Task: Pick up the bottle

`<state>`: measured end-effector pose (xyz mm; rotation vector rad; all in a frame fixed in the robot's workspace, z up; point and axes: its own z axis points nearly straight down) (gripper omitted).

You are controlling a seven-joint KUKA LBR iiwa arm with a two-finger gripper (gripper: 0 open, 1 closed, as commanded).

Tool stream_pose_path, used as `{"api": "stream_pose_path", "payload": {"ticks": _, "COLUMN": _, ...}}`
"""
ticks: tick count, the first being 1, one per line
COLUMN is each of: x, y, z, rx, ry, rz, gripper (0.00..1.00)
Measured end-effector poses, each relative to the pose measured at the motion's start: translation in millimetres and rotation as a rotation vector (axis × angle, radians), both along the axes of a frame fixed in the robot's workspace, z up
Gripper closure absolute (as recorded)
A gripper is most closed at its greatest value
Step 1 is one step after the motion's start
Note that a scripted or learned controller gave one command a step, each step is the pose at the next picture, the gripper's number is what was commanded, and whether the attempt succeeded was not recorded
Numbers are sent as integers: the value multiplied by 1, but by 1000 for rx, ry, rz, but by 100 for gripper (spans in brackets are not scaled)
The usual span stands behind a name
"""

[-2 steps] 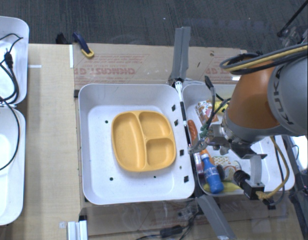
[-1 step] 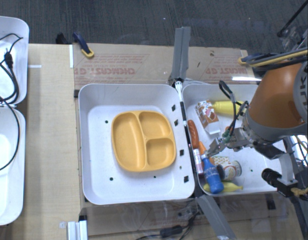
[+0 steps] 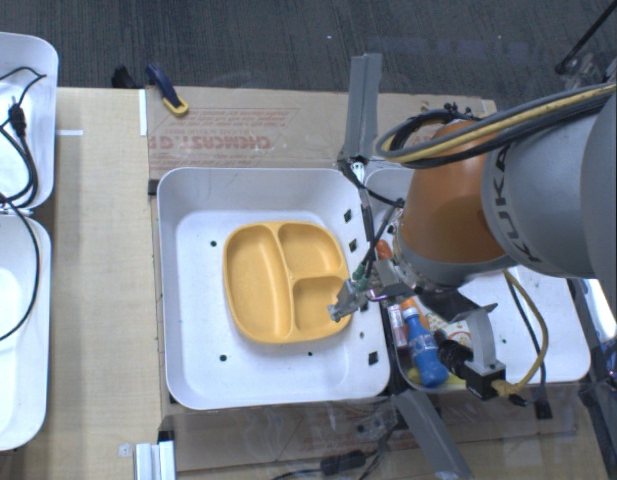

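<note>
Right now the arm (image 3: 508, 198) is being seen stretched in from the right, its orange band hanging over the divide between the two bins. The gripper (image 3: 345, 306) is being shown low over the left bin (image 3: 188, 298), right at the edge of the yellow tray (image 3: 283, 280), by the tray's lower right compartment.

Nothing is being seen between the fingertips, and whether they are apart or together cannot be told at this size.

The bottle (image 3: 420, 340) is being left in the right bin (image 3: 558, 358), near that bin's left wall, just beside the wrist hardware and partly overhung by it. A blue body and a reddish top end are being made out; its long axis is being read as running roughly up and down the frame, tilted a little, top end toward the far side.

So the key relation is being judged this way: the bottle is lying to the right of the gripper and a little nearer the camera, on the other side of the bin divide. A move rightward over the divide is being called for, probably with the fingers set across the bottle's long axis.
</note>
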<state>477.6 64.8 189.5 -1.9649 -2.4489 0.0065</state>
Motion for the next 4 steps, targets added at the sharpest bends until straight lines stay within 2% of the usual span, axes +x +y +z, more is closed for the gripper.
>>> {"api": "stream_pose_path", "payload": {"ticks": 1, "x": 0, "y": -76, "z": 0, "rx": 1, "ry": 0, "rz": 38, "gripper": 0}}
{"api": "stream_pose_path", "payload": {"ticks": 2, "x": 0, "y": -128, "z": 0, "rx": 3, "ry": 1, "rz": 328, "gripper": 0}}
{"api": "stream_pose_path", "payload": {"ticks": 3, "x": 0, "y": -23, "z": 1, "rx": 2, "ry": -1, "rz": 421, "gripper": 0}}
{"api": "stream_pose_path", "payload": {"ticks": 4, "x": 1, "y": -37, "z": 0, "rx": 3, "ry": 0, "rz": 489, "gripper": 0}}
